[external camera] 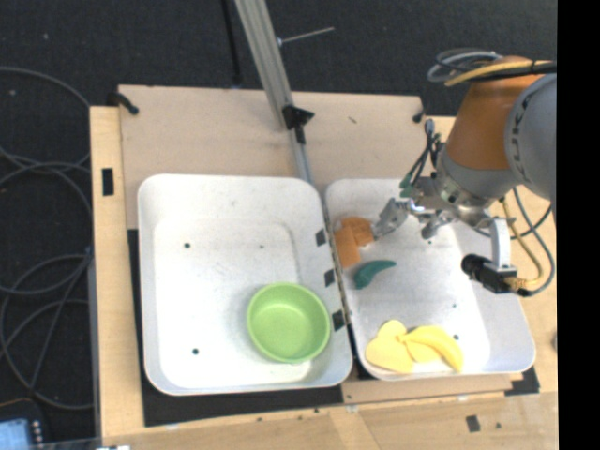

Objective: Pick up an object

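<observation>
We see a wooden table (216, 129) carrying two shallow white plastic bins side by side, with the grey arm and its orange band (483, 125) reaching in from the right over the right bin (487, 331). The end effector (412, 216) hangs low over the upper part of that bin, its fingers pointing toward the bin's left wall; we cannot tell how far apart they stand, and we see nothing clearly held between them. Just beside the finger nearest the left wall sits a rounded orange-brown object (352, 239), lying against the bin's left wall; whether the finger touches it we cannot tell. Just below that lies a small curved teal piece (373, 271), near the orange-brown object but apart from the end effector. Near the bin's lower edge lies a soft-looking yellow object (413, 347), well apart from the end effector. In the left bin (202, 223) a round light-green plastic bowl (288, 322) sits upright near the lower right corner, close to the wall shared with the right bin. A slanted silver metal rail (267, 54) crosses the top of the table down toward the gap between the bins. We can read no brand, label or writing on anything.
</observation>
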Robot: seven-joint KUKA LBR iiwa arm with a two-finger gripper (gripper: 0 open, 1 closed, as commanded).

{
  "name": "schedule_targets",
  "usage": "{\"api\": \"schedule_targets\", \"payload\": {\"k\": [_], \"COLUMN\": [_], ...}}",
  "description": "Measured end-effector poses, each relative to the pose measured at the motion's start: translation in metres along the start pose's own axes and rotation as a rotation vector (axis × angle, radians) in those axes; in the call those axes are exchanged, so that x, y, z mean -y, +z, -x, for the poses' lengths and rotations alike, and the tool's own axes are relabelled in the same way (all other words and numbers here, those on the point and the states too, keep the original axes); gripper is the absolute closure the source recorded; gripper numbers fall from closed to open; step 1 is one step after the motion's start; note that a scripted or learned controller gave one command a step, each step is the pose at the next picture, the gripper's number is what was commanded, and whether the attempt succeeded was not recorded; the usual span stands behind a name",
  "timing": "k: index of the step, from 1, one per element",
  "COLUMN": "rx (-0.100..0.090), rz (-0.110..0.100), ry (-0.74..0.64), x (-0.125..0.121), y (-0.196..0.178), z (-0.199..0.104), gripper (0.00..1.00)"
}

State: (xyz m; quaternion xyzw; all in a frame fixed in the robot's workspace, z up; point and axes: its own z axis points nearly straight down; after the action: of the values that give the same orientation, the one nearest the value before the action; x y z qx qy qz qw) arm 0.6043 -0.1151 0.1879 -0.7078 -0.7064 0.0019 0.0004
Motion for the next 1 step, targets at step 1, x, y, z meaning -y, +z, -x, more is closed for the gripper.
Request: {"api": "schedule_targets", "payload": {"k": [1], "rx": [0.0], "rz": [-0.001], "ry": [0.002], "x": [-0.007], "y": [0.0595], "z": [-0.0012], "gripper": [0.0]}}
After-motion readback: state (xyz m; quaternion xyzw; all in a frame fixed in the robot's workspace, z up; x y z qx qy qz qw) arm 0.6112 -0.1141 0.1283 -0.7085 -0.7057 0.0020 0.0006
